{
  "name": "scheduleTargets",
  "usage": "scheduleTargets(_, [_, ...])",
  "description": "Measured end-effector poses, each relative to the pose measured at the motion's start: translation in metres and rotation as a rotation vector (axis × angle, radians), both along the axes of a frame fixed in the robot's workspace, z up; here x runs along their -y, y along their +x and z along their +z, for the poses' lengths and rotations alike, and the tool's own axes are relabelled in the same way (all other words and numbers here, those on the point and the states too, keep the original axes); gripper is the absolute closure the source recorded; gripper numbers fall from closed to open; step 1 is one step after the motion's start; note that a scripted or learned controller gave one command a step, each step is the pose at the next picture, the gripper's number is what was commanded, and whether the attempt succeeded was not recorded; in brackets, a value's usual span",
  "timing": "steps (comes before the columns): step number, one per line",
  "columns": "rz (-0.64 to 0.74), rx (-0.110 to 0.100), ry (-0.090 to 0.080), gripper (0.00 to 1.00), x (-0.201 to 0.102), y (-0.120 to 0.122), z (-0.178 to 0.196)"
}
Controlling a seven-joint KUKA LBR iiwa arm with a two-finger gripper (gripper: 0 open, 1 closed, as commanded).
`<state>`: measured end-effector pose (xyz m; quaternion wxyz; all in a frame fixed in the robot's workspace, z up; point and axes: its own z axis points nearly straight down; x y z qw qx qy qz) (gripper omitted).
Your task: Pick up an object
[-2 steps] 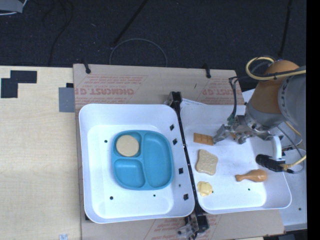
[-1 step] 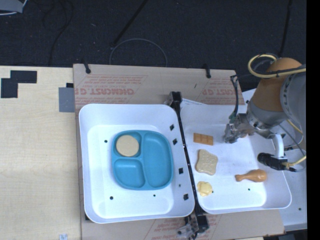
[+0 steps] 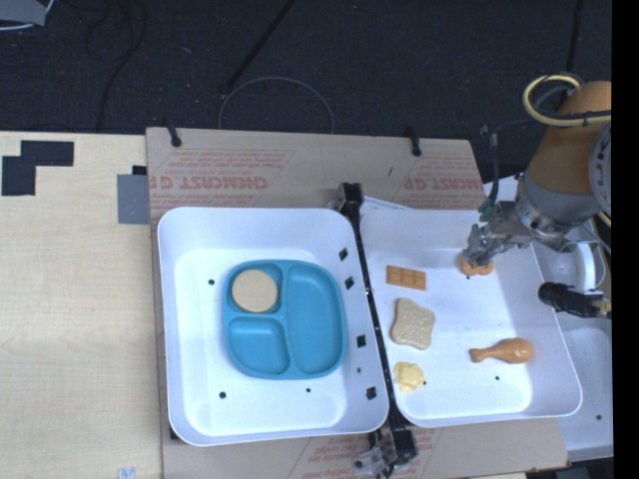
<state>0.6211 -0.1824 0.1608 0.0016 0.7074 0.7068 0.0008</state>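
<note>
Jaws closed around a small orange-brown food piece (image 3: 477, 264) at the right bin's (image 3: 559, 392) upper right, gripper (image 3: 480, 250) directly above it. Below and left lie a cracker (image 3: 405, 277), bread slice (image 3: 412, 323), yellow piece (image 3: 408, 375) and drumstick (image 3: 502, 351), all apart. Left bin (image 3: 190, 407) holds a blue tray (image 3: 300, 347) bearing a round biscuit (image 3: 254, 290).

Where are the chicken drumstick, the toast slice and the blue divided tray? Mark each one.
chicken drumstick (image 3: 504, 351), camera view, on its thick meaty end.
toast slice (image 3: 412, 324), camera view, on the middle of the slice.
blue divided tray (image 3: 312, 319), camera view, on the bare floor of its large right compartment.
</note>
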Motion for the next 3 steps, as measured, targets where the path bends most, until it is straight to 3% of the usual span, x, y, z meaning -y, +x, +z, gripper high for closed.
scheduleTargets(2, [0.002,0.002,-0.001,1.00,0.005,0.006,0.127])
scheduleTargets(3, [0.004,-0.006,0.003,1.00,-0.041,-0.004,0.126])
